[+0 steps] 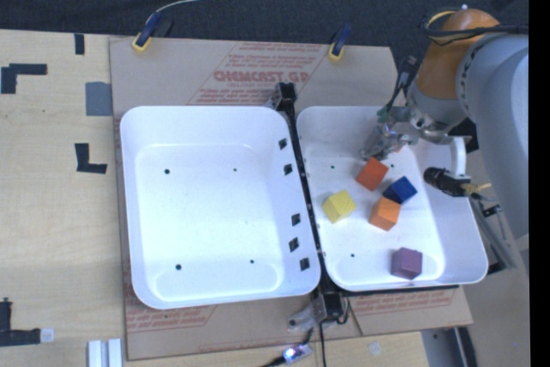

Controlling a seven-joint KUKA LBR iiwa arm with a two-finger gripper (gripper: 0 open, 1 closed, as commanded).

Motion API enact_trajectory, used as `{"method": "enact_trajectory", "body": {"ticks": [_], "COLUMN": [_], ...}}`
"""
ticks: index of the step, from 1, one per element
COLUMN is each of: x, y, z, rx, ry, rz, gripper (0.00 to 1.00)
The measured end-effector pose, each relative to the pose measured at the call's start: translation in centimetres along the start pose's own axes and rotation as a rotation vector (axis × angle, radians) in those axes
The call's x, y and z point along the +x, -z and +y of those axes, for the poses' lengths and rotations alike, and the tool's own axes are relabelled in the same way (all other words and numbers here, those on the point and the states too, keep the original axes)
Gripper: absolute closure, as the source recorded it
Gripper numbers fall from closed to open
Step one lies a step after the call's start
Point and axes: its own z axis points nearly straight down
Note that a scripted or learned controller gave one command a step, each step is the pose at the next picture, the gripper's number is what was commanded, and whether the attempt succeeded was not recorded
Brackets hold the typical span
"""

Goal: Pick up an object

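The right bin (344, 120) holds several small blocks: a red-orange one (372, 174), a blue one (400, 190), an orange one (385, 213), a yellow one (339, 205) and a purple one (407, 262). My gripper (379, 149) reaches down from the right into the bin's far part, its tips just above and behind the red-orange block. Nothing shows between its tips.
The left bin (142, 129) lies beside the right one, with a black clip (284, 94) at the divider's far end. Both bins rest on a cardboard sheet (249, 69). A black cable (451, 180) hangs off the wrist over the right bin's rim.
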Motion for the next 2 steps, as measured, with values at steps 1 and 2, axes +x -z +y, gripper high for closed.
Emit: {"method": "enact_trajectory", "body": {"ticks": [1, 2], "x": [0.36, 0.77], "y": [-0.03, -0.02], "z": [0.25, 0.24], "rx": [0.008, 0.006], "ry": [-0.003, -0.004], "rz": [-0.009, -0.012], "gripper": [1.0, 1.0]}}
